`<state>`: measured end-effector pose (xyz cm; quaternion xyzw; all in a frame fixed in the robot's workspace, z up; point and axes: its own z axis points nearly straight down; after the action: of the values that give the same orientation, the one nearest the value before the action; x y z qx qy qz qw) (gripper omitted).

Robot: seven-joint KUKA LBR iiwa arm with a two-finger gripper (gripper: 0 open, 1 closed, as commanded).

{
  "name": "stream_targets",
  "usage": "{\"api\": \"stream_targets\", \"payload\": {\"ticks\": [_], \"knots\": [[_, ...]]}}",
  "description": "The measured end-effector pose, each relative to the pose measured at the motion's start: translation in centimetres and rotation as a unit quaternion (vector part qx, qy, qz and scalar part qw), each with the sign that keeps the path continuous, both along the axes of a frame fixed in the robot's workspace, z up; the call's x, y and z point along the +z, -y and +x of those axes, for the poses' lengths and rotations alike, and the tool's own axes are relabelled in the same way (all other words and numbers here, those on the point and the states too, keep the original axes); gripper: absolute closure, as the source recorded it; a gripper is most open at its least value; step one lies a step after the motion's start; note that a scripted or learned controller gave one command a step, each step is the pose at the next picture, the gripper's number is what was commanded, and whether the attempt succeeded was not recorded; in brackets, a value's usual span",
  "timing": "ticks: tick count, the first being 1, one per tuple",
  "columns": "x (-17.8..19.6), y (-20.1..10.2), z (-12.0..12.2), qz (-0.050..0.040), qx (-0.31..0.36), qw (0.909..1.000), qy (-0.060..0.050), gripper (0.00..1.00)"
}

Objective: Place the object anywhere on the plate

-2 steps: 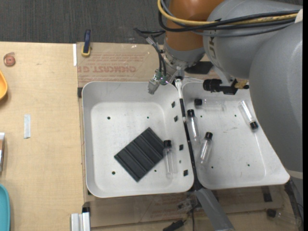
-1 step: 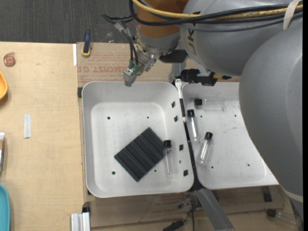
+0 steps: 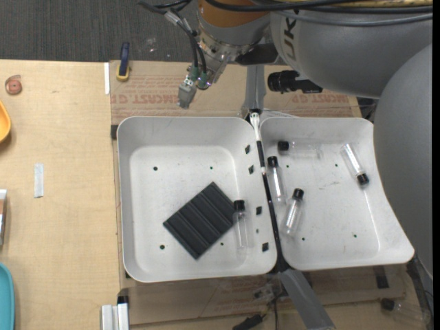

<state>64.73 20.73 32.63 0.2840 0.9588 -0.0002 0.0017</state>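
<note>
In the camera view, the claw hangs above the cardboard behind the left bin; I cannot tell how it is set. The dark ribbed plate lies below it in that bin, with a clear vial touching its right edge, lengthwise front to back.

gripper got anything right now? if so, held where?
Nothing visible at the gripper; it hovers above the left bin's far rim. The black plate and a vial lie in that bin.
</note>
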Motion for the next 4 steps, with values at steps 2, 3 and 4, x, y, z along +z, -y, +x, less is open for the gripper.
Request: {"api": "stream_targets", "payload": {"ticks": [2,3,4], "knots": [[8.3,-2.2,-0.1,-0.0001,0.196,0.9805,0.003,1.0],[9.2,-2.2,0.0,-0.0004,0.197,0.9805,0.005,1.0],[8.3,-2.1,0.6,0.0001,0.277,0.9608,0.0,1.0]]}}
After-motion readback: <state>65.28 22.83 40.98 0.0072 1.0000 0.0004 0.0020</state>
